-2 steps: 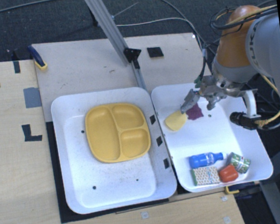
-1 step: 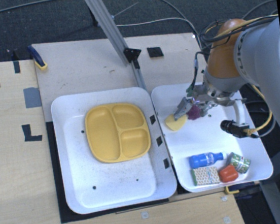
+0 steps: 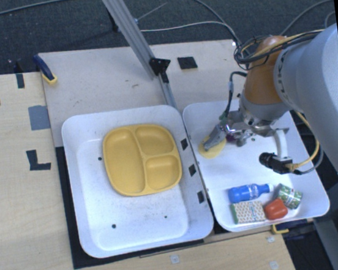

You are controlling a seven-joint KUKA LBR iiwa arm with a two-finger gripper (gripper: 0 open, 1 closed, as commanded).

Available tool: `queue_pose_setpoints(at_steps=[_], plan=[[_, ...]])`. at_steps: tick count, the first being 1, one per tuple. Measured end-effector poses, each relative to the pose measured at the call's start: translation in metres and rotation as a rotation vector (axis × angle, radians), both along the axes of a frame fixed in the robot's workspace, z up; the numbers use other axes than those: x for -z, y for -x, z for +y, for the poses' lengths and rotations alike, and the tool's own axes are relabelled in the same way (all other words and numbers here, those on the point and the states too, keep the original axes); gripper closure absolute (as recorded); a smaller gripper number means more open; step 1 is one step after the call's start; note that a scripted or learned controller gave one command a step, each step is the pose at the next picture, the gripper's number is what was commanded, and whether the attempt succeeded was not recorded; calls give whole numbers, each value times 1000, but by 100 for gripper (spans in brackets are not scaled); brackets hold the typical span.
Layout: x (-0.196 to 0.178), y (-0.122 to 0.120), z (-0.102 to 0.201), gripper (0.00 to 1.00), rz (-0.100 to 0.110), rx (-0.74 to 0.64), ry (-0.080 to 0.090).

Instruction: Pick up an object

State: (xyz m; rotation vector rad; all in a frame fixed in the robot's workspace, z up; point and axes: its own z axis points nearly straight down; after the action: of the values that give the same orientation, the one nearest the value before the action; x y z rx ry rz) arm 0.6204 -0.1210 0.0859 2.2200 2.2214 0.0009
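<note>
My gripper (image 3: pixel 219 137) hangs low over the upper left of the right bin (image 3: pixel 246 158), right at a yellow object (image 3: pixel 213 149) that lies against the bin's left wall. A grey finger (image 3: pixel 211 138) crosses the top of the yellow object. Whether the object sits between the fingers is hidden. Near the front of the same bin lie a blue bottle (image 3: pixel 247 192), a patterned white box (image 3: pixel 248 212), a red object (image 3: pixel 276 210) and a green wrapped item (image 3: pixel 290 196).
The left bin (image 3: pixel 90 191) holds a yellow divided plate (image 3: pixel 142 159). A slanted metal pole (image 3: pixel 138 39) runs from the top down to the gap between the bins. Cables loop around the arm's wrist (image 3: pixel 261 85) at the right.
</note>
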Motion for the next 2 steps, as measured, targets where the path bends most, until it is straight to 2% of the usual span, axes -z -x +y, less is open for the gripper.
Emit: queue_pose_setpoints(at_steps=[1,2], plan=[[-18,-4,-1,100,-15,-1,3],[-80,-1,1,100,-3,-1,1]])
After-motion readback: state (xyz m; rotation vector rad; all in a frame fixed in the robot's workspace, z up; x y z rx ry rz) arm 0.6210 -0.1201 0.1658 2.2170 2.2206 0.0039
